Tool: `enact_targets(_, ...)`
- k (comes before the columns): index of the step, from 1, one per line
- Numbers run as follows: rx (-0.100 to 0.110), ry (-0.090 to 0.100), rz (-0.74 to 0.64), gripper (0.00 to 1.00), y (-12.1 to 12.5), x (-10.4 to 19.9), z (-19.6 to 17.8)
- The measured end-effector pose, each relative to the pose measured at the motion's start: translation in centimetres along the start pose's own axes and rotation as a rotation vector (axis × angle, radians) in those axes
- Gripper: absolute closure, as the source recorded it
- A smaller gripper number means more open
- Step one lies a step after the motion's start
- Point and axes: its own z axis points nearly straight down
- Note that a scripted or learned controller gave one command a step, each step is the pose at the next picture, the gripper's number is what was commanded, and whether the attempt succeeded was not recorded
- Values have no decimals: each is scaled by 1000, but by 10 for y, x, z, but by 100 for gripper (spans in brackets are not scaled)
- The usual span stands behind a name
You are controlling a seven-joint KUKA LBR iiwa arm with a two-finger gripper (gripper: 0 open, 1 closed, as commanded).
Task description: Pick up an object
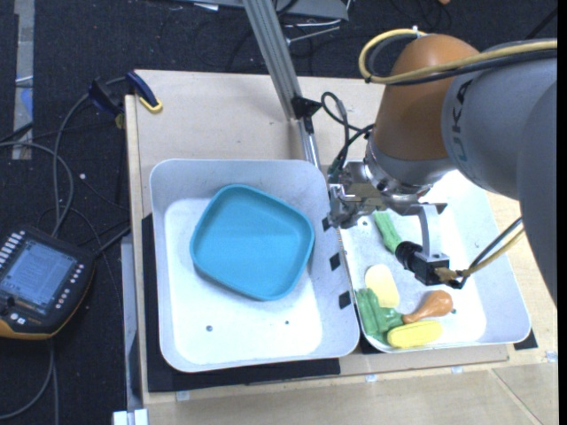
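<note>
Toy food lies in your right bin (496, 321): a green pod (386, 230) just below the gripper (354, 204), its length running down and right; other pieces sit nearer the front. Whether the gripper has anything, you cannot tell.

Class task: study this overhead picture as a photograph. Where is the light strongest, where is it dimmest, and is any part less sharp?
In the camera view, the right bin is brightest, nearly washed out beside the arm; the floor at left is dim around the handheld pendant; the blue plate is evenly lit and casts a soft shadow on the left bin; the nearby arm looks slightly soft.
</note>
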Motion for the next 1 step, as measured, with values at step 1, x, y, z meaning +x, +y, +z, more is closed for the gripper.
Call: enact_targets(1, 0, 0, -1, 100, 6, 54, 11)
